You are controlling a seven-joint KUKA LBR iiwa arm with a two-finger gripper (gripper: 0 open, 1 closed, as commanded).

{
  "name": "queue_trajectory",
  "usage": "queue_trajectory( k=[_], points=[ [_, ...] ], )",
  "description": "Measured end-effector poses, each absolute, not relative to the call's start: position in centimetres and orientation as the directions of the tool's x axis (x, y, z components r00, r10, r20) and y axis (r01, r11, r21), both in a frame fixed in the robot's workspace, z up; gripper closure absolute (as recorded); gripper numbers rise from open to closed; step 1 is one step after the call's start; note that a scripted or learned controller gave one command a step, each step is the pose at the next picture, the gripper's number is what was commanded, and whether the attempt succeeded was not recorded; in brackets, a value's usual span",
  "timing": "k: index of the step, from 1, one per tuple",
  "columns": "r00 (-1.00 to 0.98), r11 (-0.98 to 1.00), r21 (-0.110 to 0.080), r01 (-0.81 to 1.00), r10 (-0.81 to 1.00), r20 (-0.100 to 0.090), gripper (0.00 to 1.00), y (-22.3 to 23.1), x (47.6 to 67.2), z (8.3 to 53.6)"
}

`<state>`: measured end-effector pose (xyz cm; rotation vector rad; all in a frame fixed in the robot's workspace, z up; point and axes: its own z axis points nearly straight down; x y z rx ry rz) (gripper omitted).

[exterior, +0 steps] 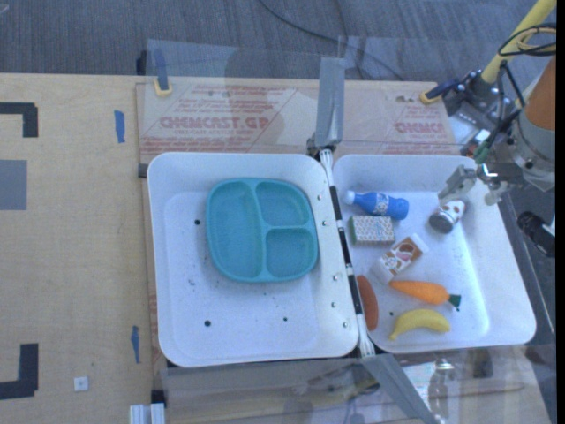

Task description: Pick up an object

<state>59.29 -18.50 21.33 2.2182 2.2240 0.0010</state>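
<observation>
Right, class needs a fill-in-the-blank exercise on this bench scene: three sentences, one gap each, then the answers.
1. The teal plastic divided plate lies in the ____ white bin.
2. The orange toy carrot lies just above the yellow toy ____.
3. The blue-and-white toy bottle lies in the right white bin, near its ____ edge.

Answers: left; banana; top

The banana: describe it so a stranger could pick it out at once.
Look in the right bin, the one full of toy food. Go to its near edge, where the banana lies just below the carrot. It is the only yellow, curved piece there.
</observation>
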Motion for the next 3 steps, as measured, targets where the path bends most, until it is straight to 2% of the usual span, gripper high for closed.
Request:
queue_trajectory(
  k=[1, 2, 3],
  points=[
    [0.001, -0.001, 0.001, 1.000, 1.000, -0.001, 0.00, -20.9, 61.7, 12.0],
    [-0.053, 0.053, 0.006, 0.999, 0.999, 0.001, 0.00, -21.0, 63.1, 8.9],
    [-0.055, 0.055, 0.010, 0.998, 0.998, -0.004, 1.00, -21.1, 63.2, 10.1]
  ],
)
